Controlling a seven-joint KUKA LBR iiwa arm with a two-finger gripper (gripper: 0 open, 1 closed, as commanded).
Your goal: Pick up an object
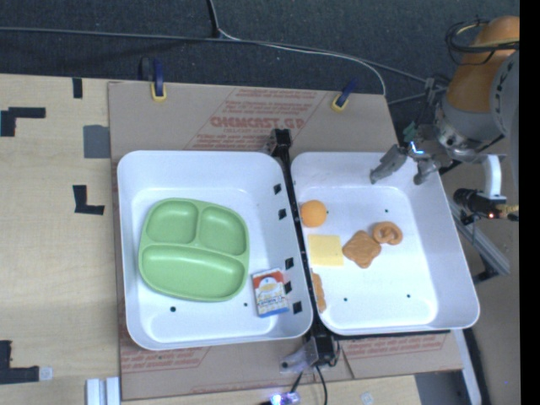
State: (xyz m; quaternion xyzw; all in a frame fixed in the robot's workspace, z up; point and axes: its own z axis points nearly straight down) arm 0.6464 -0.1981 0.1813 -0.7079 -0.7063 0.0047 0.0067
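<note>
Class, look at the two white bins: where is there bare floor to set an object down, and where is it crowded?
Right bin: bare floor right of the pretzel and along the near wall; crowded at its left around the orange, cheese slice and toast. Left bin: the green tray fills most; a bare strip lies toward the divider, above the small carton.

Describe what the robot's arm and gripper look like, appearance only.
The arm is grey and rounded, with an orange band across its upper part. Dark cables loop over that band. The gripper is metallic grey, with two slim grey fingers and a small blue-white light spot at its base. A white link with a black fitting sits beside the wrist.
</note>
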